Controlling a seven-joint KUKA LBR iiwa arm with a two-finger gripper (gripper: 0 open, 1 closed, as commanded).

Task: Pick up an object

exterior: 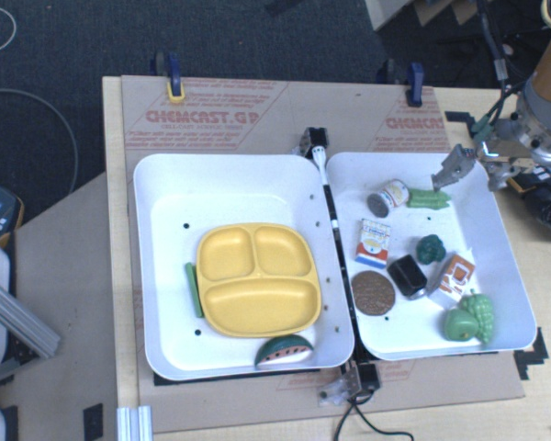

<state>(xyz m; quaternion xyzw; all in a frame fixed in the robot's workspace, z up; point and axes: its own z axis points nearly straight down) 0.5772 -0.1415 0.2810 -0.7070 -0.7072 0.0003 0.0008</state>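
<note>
Overhead, the camera view gives two shallow white plastic bins side by side on a brown cardboard sheet [257, 108] printed with red lettering. Left bin [156, 246]: a yellow three-compartment plastic tray [257, 278] sits in the middle, a thin green strip [194, 289] lies along its left edge, touching it, and a toy watermelon slice [285, 350] rests against the bin's near rim, just beside the tray's front edge. Right bin [505, 246]: a small grey-and-cream can lying on its side [387, 197], a flat green plastic piece [429, 199] just right of the can, a small white carton with red and blue print [374, 243], a dark green knobbly toy [430, 248], a black rectangular block [408, 276], a brown round disc [374, 293] touching the block's left end, a white-and-orange small box [455, 276], and a light green bumpy toy vegetable [469, 319] near the right front corner. Two-finger grey gripper [452, 168] hangs over the far right part of the right bin, just above the flat green piece; nothing visible between its fingers, and whether they are spread or pressed together cannot be told at this angle. Arm is cut off by the frame's right edge. Labels on the can and cartons too small to read.
</note>
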